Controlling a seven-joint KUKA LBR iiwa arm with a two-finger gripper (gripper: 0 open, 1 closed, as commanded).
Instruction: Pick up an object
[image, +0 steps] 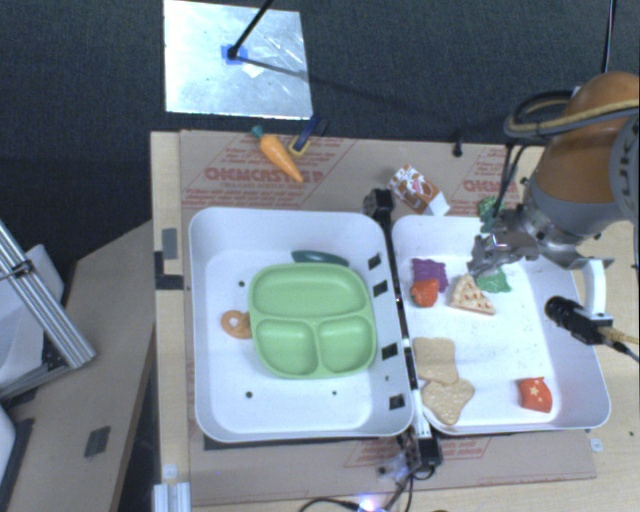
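Note:
My gripper (489, 256) hangs over the far part of the right bin (575, 352), on the grey arm with the orange band (600, 100). Directly under and beside it lies a green toy piece (496, 281). A tan pizza-like wedge (471, 297) sits just in front of the gripper. To the gripper's left are a purple piece (429, 270) and a small red-orange piece (425, 293). Two tan crackers (440, 375) lie at the bin's near left, and a red piece (535, 394) sits at its near right.
The left bin (215, 270) holds a green divided plate (308, 318), a small orange ring (237, 324) to its left and a dark green item (320, 257) behind it. Beyond the bins lie a toy carrot (279, 157) and a small patterned packet (413, 188).

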